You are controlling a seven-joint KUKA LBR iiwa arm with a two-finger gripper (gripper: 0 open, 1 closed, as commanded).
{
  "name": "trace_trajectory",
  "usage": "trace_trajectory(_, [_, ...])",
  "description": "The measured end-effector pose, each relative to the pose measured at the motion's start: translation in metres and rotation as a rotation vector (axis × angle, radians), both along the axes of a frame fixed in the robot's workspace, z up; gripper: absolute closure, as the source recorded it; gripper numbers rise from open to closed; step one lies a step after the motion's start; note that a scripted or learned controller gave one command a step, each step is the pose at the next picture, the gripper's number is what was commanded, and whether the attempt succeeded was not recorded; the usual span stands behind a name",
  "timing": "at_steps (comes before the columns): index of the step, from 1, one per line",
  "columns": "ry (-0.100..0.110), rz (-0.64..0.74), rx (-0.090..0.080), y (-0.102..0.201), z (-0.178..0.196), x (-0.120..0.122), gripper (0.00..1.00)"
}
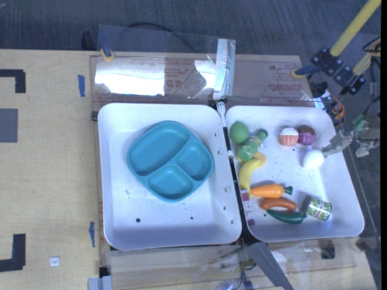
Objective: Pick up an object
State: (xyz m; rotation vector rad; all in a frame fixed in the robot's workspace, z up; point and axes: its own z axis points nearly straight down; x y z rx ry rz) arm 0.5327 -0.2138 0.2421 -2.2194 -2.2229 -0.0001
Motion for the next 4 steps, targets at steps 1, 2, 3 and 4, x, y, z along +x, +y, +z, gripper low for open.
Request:
trace_trajectory(1, [0.004,0.078,0.002,0.024,-0.078,0.078,0.0])
trace_trajectory(2, [-0.007,-0.032,-0.002,0.022,-0.144,0.12,0.0])
trace_trajectory(3, [-0.011,-0.056,-0.003,0.029,-0.061,0.137,0.0])
trace_trajectory(4, [-0.003,-0.013,0.006,0.02,-0.142,0.137,0.0])
